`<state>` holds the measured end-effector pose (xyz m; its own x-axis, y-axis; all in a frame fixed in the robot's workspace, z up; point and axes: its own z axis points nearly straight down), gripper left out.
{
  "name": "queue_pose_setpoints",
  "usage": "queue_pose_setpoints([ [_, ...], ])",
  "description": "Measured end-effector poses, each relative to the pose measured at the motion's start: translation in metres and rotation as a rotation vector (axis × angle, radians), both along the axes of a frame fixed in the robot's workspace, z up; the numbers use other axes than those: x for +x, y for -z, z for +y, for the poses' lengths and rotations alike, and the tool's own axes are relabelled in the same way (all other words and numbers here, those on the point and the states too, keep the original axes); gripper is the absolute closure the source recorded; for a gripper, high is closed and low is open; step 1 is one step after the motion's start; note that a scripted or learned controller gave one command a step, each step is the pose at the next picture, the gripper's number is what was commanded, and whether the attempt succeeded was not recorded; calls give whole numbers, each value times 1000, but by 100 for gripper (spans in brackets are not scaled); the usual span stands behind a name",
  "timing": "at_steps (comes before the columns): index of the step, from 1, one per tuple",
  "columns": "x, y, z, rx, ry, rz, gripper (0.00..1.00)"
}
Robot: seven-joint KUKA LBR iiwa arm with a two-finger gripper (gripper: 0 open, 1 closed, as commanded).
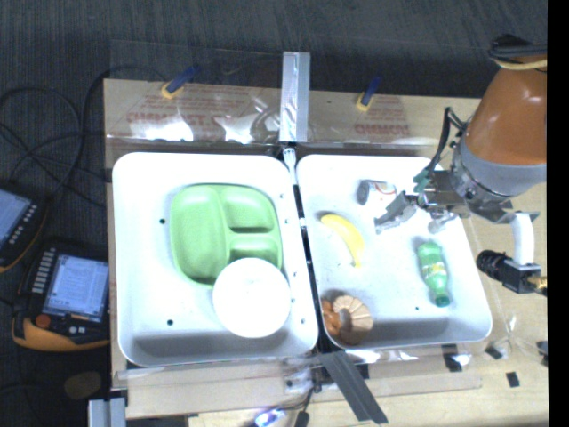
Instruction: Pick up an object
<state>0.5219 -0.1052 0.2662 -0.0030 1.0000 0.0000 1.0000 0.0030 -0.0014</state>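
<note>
Hard to tell how the gripper [411, 205] stands — jaws blur into grey metal, gap not readable, nothing seen between them. Hovers over the right bin [471, 326], above and left of the bottle [433, 272], well apart from it. No contact with any object made out.

In that bin: a green bottle lying lengthwise near the right wall, label unreadable; a yellow banana [345, 237] left of the bottle, toward the divider; a small grey-and-white thing [373, 190] above the banana, too small to name, reddish mark on it illegible; a brown ridged item [348, 317] below the banana, in the near left corner.

Left of the banana, in the left bin [133, 327]: a green tray [216, 228] with a white bowl [252, 297] overlapping its lower right edge.

Arm [508, 127] cut off at the right — orange band visible.
</note>
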Motion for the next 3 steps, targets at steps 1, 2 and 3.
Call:
queue_pose_setpoints([
  [1,29,148,-6,0,156,2,0],
  [2,54,177,7,0,321,-7,0],
  [3,42,83,12,-2,323,1,0],
])
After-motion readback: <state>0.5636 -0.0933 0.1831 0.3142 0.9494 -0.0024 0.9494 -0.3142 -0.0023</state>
